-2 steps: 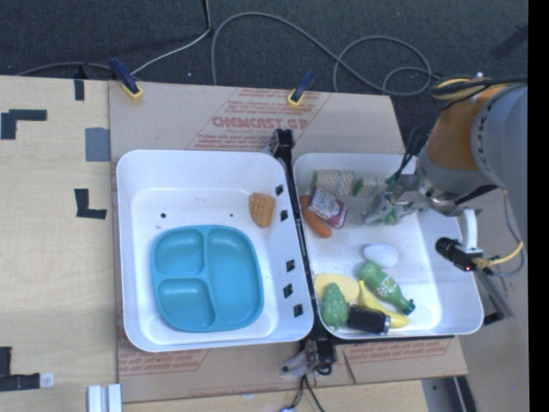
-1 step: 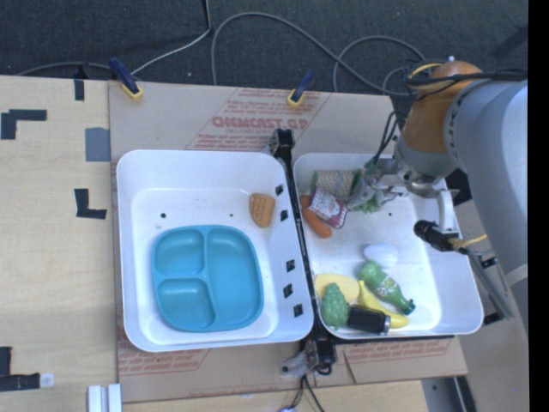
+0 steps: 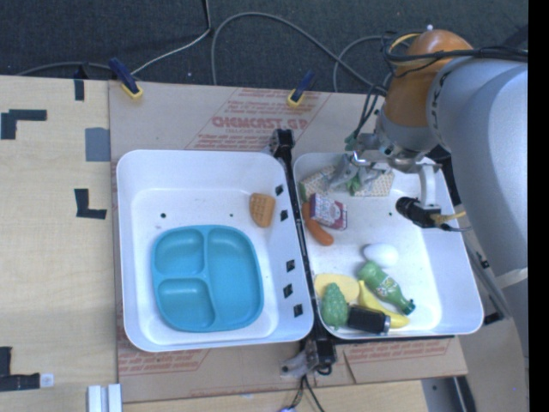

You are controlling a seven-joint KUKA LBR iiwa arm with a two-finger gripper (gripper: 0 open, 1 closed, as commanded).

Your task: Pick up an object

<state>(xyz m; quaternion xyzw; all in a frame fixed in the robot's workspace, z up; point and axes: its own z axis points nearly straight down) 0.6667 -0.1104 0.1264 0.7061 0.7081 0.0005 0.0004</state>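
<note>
My gripper [image 3: 358, 172] hangs over the back-left corner of the right bin [image 3: 446, 316]. Can't tell its state from this angle. Right below it sits a pale checked packet [image 3: 319, 181], w/ a red-and-white wrapper [image 3: 329, 212] and an orange carrot [image 3: 320, 233] just in front. Further out: white egg [image 3: 381, 254] mid-bin, green bottle [image 3: 385, 287], yellow banana [image 3: 377, 309], green veg [image 3: 334, 305] & black cylinder [image 3: 367, 319] bunched at the front. Left bin [image 3: 137, 178] holds a blue divided tray [image 3: 207, 277] and a waffle piece [image 3: 262, 209] by its right wall.
</note>
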